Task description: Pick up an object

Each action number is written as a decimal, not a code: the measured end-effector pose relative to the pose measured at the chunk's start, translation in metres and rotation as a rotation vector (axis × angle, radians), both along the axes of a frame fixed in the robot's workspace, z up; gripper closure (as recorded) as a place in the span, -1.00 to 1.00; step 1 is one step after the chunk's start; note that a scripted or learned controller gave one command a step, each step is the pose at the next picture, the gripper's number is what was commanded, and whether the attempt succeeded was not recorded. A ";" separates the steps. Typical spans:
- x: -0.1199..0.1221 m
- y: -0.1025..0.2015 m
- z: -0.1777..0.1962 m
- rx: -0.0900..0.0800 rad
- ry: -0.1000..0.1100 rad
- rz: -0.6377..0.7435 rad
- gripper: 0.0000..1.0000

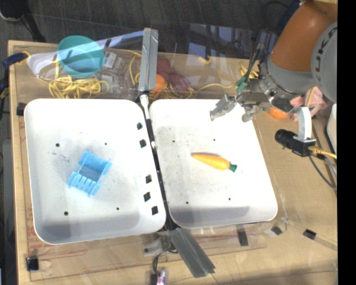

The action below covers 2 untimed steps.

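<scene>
An orange toy carrot (213, 161) with a green stem end lies flat in the middle of the right bin (184, 212). A blue ridged plastic piece (89, 173) rests in the left bin (47, 218). My gripper (234, 110) hangs over the far right corner of the right bin, up and to the right of the carrot, apart from it. Its two fingers (221, 108) stand spread, with nothing between them.
Behind the bins lie a teal bowl (80, 54), tangled yellow cord (77, 86), a clear plastic bag and some orange and red items (166, 81). A metal bar (147, 61) stands up between the bins at the back.
</scene>
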<state>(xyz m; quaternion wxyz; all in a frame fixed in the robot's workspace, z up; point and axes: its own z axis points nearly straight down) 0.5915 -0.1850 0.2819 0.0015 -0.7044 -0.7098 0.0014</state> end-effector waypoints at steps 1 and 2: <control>-0.030 -0.025 -0.136 0.002 0.000 0.241 -1.00; -0.040 -0.024 -0.190 0.002 -0.002 0.334 -1.00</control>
